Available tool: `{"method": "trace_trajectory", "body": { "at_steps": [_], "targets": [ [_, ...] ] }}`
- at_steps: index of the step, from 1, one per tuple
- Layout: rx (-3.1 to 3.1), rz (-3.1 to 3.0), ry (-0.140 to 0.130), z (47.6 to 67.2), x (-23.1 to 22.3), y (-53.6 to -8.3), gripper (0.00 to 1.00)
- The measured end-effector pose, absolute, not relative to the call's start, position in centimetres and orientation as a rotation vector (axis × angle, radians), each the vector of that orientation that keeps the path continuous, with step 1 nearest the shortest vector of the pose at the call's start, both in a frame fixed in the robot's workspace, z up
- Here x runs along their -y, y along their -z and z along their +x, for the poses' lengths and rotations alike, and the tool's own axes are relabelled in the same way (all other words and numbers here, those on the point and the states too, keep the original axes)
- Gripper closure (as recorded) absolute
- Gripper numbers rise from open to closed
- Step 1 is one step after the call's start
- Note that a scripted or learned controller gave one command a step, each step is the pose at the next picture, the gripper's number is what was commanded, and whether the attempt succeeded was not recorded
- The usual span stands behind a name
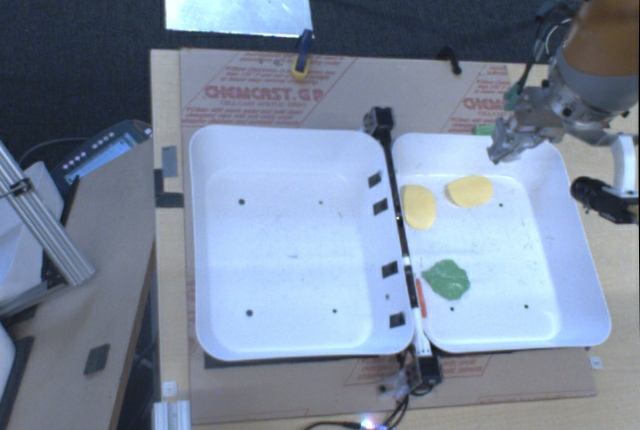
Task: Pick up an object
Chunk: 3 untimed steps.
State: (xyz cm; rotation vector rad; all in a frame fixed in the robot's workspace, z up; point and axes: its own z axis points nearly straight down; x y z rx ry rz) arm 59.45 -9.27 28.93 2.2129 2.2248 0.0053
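The gripper [507, 146] hangs over the far rim of the right bin [560, 318], carried by the grey arm with its orange band [600, 28] coming in from the right. Whether it is spread or closed cannot be told from this angle; nothing is seen between its tips.

Three objects lie in the right bin, all nearer the camera than the gripper. Just below and a little left of it sits a pale yellow oval piece [469, 190]. Further left, close to the divide between the bins, lies a second yellow piece [419, 207], standing more on end. Well below the gripper, toward the near side, is one green leaf-shaped piece [446, 279]. The two yellow pieces are near each other but apart; the green one lies by itself.

The left bin [290, 248], far to the gripper's left, shows bare white floor with a few small dark dots.

The board [260, 93] under both bins bears red print reading "CHEMCAST GP", repeated near the gripper at the far right corner.
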Motion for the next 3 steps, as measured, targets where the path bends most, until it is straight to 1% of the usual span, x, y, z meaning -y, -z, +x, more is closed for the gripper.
{"method": "trace_trajectory", "body": {
  "at_steps": [1, 2, 3],
  "targets": [
    [-2.225, 2.2, -0.021, 59.8, 3.9, -43.3, 1.0],
    [-2.23, 2.203, -0.017, 63.3, -5.3, -50.6, 1.0],
    [-2.24, 2.204, -0.01, 48.0, -12.2, -53.8, 1.0]
  ]
}}
